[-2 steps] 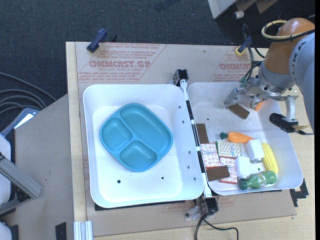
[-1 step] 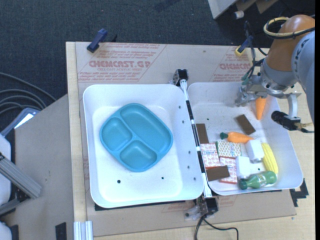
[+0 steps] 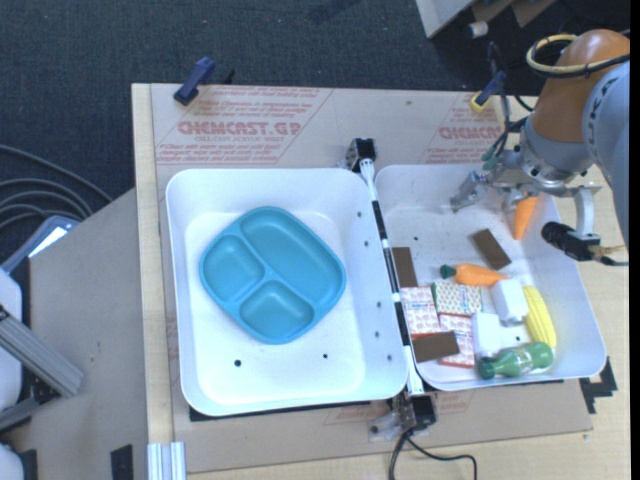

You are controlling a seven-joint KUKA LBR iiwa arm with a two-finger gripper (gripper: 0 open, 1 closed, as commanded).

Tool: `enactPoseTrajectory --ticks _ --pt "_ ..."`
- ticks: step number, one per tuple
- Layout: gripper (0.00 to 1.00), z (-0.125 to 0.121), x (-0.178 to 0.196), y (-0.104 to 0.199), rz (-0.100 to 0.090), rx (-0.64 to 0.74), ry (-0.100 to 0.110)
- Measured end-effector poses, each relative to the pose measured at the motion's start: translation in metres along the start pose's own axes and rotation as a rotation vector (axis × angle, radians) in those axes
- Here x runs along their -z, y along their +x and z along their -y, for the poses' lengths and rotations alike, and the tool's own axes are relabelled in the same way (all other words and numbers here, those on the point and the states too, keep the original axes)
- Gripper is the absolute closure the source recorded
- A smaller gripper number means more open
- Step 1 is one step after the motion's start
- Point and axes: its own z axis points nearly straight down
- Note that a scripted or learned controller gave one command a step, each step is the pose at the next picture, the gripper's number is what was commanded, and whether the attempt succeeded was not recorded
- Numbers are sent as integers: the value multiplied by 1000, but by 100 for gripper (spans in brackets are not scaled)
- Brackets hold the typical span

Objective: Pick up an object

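Grey two-finger gripper (image 3: 470,194) above the right white bin (image 3: 590,343), fingers apparently apart, holding nothing.
Orange toy carrot (image 3: 476,275), yellow toy corn cob (image 3: 539,313) and green plastic bottle (image 3: 514,360) crowd the bin; blue compartment plate (image 3: 272,273) lies left.

Grey arm (image 3: 610,118), orange band (image 3: 585,53) (yellow cable loop above)

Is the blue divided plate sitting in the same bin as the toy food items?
No, the blue plate lies alone in the left bin, while the corn and green bottle are in the right bin.
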Motion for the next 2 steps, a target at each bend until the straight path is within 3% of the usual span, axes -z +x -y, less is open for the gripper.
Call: enactPoseTrajectory --ticks 1,2 --pt "0 52 -12 -34 -10 0 10" --pt "0 85 -11 9 0 -2 5"
